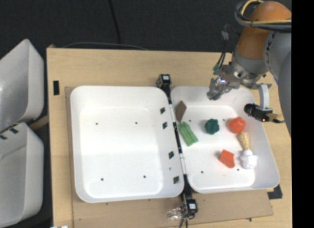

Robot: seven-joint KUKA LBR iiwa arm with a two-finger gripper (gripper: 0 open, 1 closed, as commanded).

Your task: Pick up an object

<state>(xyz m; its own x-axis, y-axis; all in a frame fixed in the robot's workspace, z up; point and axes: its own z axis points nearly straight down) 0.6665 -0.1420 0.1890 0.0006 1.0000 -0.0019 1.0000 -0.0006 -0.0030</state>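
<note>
Gripper (216, 93): above the right bin's (265, 173) far edge; whether open or closed, I cannot tell.
Risk: closing on nothing, since the green ball (212, 126) sits well apart.

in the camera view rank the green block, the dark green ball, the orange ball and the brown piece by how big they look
1. green block
2. dark green ball and orange ball: they look alike, so no ranking between them
3. brown piece, smallest, though only narrowly
</note>
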